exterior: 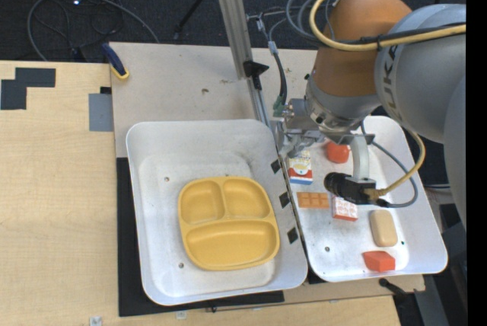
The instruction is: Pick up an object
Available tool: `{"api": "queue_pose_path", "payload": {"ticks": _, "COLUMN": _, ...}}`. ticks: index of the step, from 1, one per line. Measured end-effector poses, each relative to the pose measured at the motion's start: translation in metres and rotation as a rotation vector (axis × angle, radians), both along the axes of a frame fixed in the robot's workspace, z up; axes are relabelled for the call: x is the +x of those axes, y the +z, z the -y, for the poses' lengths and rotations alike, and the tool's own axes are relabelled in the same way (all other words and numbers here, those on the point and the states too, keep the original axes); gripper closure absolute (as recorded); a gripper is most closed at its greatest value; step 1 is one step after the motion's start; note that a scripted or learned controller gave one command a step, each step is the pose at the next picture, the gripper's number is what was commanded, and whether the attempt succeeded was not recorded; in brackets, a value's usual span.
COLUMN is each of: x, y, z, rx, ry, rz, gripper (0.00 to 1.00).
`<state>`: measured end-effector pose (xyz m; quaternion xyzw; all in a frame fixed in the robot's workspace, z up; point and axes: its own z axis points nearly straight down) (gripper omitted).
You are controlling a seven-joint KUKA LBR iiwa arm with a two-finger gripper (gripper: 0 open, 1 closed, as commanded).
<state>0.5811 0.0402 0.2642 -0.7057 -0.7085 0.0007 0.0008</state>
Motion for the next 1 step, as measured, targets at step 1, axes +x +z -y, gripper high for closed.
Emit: {"api": "queue_pose_path", "payload": {"ticks": 1, "x": 0.023, "y": -0.0248, "z": -0.035, "rx": 0.0, "ry": -0.001, "rz": -0.001, "gripper": 1.0}}
